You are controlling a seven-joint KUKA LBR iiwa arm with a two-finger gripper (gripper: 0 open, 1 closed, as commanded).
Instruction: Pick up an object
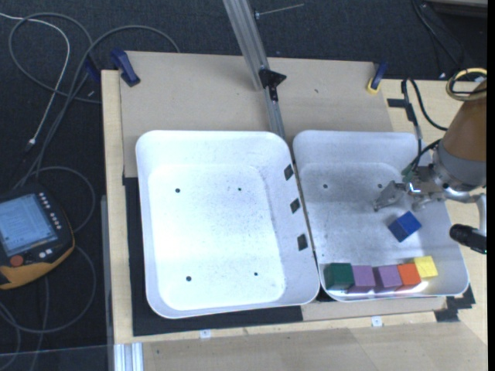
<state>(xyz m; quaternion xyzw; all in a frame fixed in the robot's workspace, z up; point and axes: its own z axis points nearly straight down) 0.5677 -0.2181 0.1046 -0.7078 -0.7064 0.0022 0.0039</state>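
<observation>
A blue cube [404, 226] lies tilted on the floor of the right bin [340, 153], apart from the other blocks. My gripper [390, 194] hangs over the right bin's right half, just above and left of the blue cube. It is open, with nothing between its fingers. Along the bin's front wall sits a row of blocks: green [338, 275], purple [362, 277], a second purple one [387, 277], orange [408, 273] and yellow [426, 267].
The left bin [155, 153] stands beside the right one, with black clips [295, 205] along the shared wall. A metal pole [246, 29] slants over the bench at the back. Cables and a hand-held pendant [27, 230] lie on the floor to the left.
</observation>
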